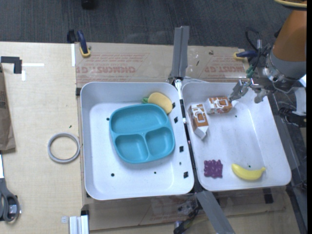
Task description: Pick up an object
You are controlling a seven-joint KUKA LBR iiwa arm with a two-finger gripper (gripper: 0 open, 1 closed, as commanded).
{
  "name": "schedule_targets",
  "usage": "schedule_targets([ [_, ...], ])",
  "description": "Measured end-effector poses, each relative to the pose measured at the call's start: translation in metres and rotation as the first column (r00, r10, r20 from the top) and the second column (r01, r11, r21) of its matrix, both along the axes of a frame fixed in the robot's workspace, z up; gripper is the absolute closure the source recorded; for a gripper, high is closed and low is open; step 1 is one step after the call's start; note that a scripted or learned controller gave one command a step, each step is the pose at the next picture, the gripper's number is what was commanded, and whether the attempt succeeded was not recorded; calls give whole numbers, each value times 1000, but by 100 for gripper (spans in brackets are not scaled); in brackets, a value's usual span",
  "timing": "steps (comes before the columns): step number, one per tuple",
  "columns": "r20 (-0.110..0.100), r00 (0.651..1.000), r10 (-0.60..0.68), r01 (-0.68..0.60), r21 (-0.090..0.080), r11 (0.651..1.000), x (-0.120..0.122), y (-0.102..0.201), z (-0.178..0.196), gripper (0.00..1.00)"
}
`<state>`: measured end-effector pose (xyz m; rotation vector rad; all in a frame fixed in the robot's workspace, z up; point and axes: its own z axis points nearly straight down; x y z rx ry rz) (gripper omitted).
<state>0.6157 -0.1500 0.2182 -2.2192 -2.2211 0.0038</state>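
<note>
Pincer [240, 90] over right shallow white bin's [273, 130] far edge, just right of small orange-white carton [219, 105]; finger state cannot tell, nothing seen between them. Second carton [199, 119] left of first. Yellow plastic banana [248, 171], purple grape bunch [212, 168] at near edge.

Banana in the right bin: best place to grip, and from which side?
Take the banana at its thick middle, coming straight down from above, fingers closing across its narrow width. It lies flat and curved near the right bin's front wall, apart from the purple grapes, so a side approach would probably hit the wall.
</note>
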Motion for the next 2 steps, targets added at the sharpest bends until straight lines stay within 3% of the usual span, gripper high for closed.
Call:
schedule_targets([
  [1, -1, 1000, 20, -20, 1, 1000, -62, 40, -86, 0],
  [2, -1, 999, -37, 37, 1, 999, -139, 28, -117, 0],
])
